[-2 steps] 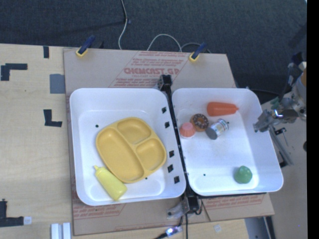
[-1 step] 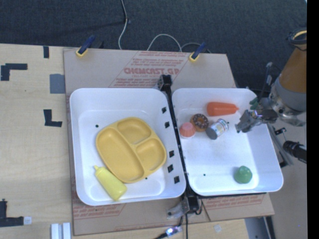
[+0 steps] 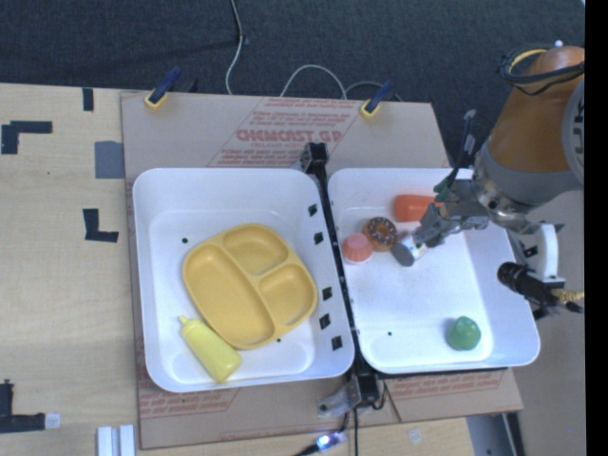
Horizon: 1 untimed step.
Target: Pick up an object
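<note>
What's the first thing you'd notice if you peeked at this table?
Probably the big yellow plastic tray with three compartments in the left white bin, with a yellow squeeze bottle against its lower-left edge. Next, the grey arm's gripper low in the right white bin, close to a brown doughnut-shaped toy.

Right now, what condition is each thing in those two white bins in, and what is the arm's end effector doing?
Yellow plastic divided tray: flat in left bin, compartments bare.
Yellow squeeze bottle: lying on its side against the tray.
Brown sprinkled doughnut: flat, in right bin.
Pink round piece: beside the doughnut.
Orange block: lying loose.
Green ball: resting alone.
End effector: low, beside the doughnut.
</note>
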Motion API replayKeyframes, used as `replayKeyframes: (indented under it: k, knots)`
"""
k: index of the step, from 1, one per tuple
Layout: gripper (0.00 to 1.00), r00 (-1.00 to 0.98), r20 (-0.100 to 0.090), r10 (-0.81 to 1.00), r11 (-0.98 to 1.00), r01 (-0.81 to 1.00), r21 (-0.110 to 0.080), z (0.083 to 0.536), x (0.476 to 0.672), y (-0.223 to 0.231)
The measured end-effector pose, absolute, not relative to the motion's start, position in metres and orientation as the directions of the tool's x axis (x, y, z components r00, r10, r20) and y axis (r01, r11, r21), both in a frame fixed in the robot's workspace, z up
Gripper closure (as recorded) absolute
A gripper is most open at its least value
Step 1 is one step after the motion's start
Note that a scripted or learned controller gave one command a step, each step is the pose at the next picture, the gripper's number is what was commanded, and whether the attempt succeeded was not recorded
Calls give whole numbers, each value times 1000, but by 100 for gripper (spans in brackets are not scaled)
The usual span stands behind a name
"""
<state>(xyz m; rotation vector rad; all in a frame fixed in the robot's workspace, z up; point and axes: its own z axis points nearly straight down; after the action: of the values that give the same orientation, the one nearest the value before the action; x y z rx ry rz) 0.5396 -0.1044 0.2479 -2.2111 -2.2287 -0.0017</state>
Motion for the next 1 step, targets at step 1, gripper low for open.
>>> replayKeyframes:
  k: [1]
  knots:
    - [100, -8, 2, 1000, 8, 1000, -1, 247, 547, -50]
